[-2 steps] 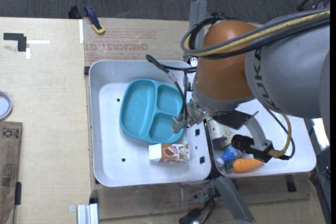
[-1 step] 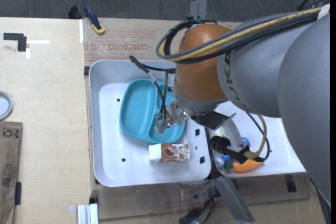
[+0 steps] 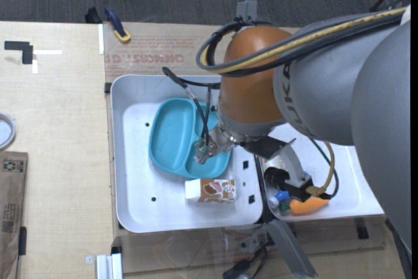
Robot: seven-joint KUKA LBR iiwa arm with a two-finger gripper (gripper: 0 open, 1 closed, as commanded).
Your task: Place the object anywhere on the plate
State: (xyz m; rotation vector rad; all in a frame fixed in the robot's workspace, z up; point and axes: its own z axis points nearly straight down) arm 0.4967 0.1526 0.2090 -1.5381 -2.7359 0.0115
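A small flat carton [image 3: 210, 190], white at one end with a brown printed face, lies in the left bin [image 3: 130, 160] just below the blue plate [image 3: 171, 137], apart from the gripper [image 3: 204, 153] above the plate's lower right edge.

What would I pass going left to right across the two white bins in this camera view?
Blue plate → gripper at the plate's right edge, with a small carton just below it → a carrot in the right bin.
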